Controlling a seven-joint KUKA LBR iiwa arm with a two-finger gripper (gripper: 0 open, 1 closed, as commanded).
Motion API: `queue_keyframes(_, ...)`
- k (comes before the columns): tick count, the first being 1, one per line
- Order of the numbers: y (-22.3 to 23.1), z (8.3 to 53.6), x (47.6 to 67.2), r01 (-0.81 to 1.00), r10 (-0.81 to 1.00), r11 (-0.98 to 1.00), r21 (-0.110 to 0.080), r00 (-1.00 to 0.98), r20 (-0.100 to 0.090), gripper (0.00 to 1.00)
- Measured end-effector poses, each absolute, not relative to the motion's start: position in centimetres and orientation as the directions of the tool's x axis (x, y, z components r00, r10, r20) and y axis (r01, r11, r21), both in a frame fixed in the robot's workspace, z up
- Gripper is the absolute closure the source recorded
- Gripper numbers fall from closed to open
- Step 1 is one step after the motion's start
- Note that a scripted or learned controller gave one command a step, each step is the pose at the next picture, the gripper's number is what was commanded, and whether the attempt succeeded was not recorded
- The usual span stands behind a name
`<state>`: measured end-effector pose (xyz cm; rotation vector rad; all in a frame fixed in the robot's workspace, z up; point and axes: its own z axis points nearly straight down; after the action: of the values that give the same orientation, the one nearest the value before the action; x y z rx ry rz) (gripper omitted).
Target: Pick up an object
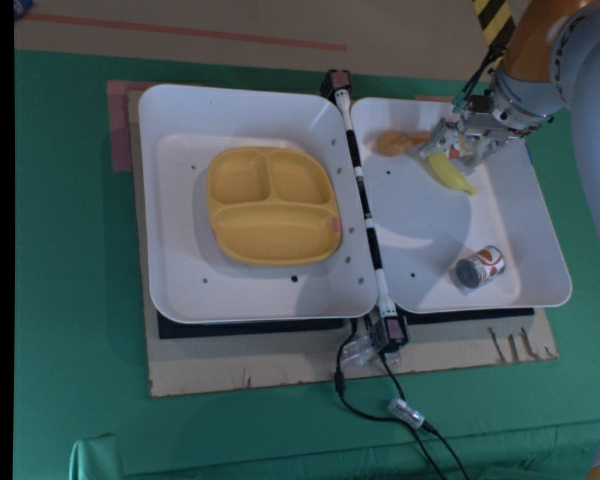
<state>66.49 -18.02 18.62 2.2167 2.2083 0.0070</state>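
Observation:
A yellow banana lies in the far part of the right bin, slanting toward the near right. My gripper hangs right over the banana's far end, low above the bin floor. Just left of the gripper lies an orange, lumpy item. A small can with a red and white label lies on its side near the bin's front right corner, well away from the gripper.
The left bin holds a yellow divided plate at its middle. A black and white hinge strip runs between the bins. Cables trail off the bench's front edge.

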Motion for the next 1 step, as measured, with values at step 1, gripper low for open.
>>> queue_keyframes(1, -18.27, 20.56, 66.82, 1.0, 1.0, -0.006, 0.028, 0.006, -0.018, 1.0)
